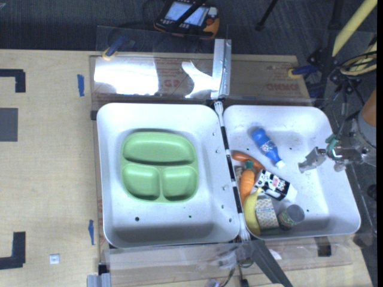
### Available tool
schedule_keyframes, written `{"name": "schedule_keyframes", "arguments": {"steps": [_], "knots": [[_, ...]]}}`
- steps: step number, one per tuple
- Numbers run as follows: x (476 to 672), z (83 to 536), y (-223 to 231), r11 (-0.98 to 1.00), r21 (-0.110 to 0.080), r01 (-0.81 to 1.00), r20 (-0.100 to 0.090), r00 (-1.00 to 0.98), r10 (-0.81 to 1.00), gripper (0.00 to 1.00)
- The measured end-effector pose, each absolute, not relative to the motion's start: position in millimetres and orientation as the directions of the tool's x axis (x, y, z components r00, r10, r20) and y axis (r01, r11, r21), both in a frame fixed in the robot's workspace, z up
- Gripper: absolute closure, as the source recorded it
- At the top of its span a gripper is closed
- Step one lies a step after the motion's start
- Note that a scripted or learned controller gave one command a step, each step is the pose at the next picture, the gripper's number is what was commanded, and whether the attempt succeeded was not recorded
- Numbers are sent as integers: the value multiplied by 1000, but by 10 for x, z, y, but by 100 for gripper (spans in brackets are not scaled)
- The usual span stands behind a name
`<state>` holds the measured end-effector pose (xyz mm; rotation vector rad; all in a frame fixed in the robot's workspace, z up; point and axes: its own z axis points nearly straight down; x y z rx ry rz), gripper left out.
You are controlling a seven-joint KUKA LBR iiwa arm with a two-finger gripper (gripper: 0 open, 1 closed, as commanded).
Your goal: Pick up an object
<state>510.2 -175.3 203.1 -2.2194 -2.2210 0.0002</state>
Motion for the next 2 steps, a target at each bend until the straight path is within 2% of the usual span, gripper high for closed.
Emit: {"name": "schedule_keyframes", "arguments": {"steps": [1,2], "knots": [[5761,1353,-1353,84,2,996,-1,-84,996,0],[6222,861,-1179,276,5,961,-3,-276,961,0]]}}
